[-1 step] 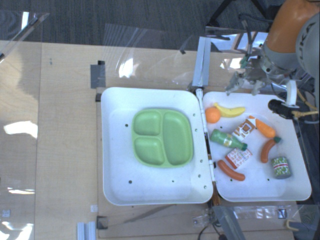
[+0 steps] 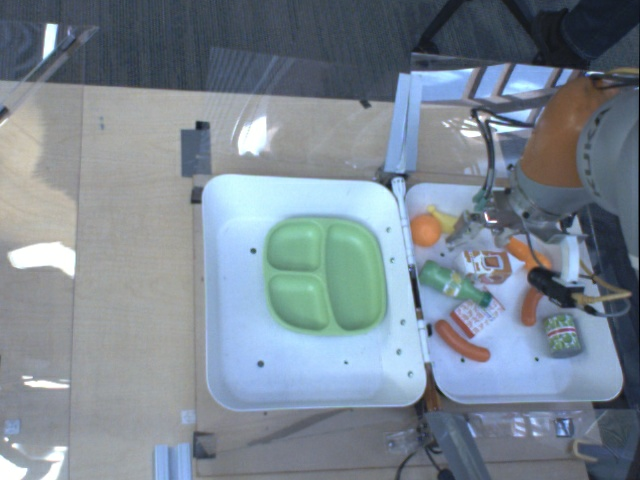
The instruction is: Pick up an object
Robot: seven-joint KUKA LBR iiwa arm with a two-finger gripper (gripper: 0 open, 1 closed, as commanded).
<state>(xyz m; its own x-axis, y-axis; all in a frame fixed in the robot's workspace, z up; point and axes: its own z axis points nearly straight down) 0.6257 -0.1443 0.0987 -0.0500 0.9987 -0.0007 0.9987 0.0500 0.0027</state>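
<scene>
the pincer (image 2: 478, 220) hangs low over the right bin (image 2: 600, 378), above the orange (image 2: 426, 230) and a yellow piece (image 2: 441, 213); whether it is open or closed cannot be told. near it lie a green bottle (image 2: 452, 282), a small carton (image 2: 486, 263), a red packet (image 2: 476, 318), a sausage (image 2: 464, 342) and a can (image 2: 563, 335); their labels are too small to read. the left bin (image 2: 230, 368) holds a green divided plate (image 2: 326, 274).
</scene>
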